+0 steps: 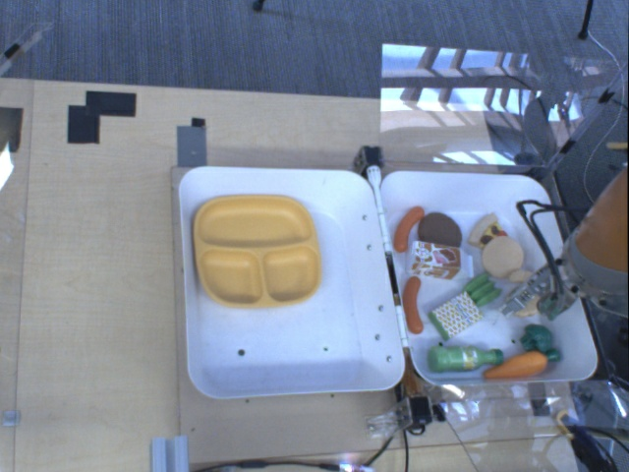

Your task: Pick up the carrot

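**Carrot lies just toward the near rim from the gripper, long axis across the bin**

The carrot (517,366) rests in the right bin (588,347), at its near right corner, close against the near rim. Its long axis runs nearly left to right across the view, the thin end pointing left and a little down, the thick end rising slightly to the right, where its dark green top (540,339) sits. A green bottle (462,359) lies just beside the thin end, almost in line with it, tip to tip or very nearly touching; I cannot tell which.

The gripper (536,298) hangs above the same bin, a short way toward the far side from the carrot and over the green top more than over the orange body. Nothing sits between its fingers that I can make out, and whether they stand wide or narrow is too blurred to tell.

So the move, as I judge it, is a short shift toward the near rim and slightly left, then a descent. The fingers would do best closing across the carrot's narrow width, that is, along the near-far line. The risks are the rim close behind the carrot and the bottle crowding its tip.

Further out lie a checked green packet (456,315), two sausages (407,229), and a yellow tray (257,250) in the left bin (295,357).
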`<state>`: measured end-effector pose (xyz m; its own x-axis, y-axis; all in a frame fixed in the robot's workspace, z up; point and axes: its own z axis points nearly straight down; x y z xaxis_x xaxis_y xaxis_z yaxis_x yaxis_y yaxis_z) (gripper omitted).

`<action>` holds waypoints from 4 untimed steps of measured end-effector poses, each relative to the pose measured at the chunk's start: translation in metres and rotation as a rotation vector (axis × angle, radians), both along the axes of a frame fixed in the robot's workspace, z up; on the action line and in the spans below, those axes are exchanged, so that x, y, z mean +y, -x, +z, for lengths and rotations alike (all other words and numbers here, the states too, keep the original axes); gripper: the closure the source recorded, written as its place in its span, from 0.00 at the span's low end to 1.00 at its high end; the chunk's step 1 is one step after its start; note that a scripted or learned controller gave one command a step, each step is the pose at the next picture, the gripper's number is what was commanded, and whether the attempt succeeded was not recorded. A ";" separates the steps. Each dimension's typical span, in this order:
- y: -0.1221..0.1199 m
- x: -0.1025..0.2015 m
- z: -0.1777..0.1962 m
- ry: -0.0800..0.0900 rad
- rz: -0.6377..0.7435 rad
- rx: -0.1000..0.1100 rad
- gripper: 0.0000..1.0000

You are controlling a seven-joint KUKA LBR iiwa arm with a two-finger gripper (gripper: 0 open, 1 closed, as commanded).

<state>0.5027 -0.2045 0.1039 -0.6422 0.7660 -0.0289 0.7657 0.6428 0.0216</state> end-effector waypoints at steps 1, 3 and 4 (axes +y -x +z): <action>-0.036 0.048 0.064 -0.008 -0.044 0.019 1.00; -0.101 0.133 0.249 -0.014 -0.338 0.016 1.00; -0.135 0.226 0.135 -0.017 -0.398 0.039 1.00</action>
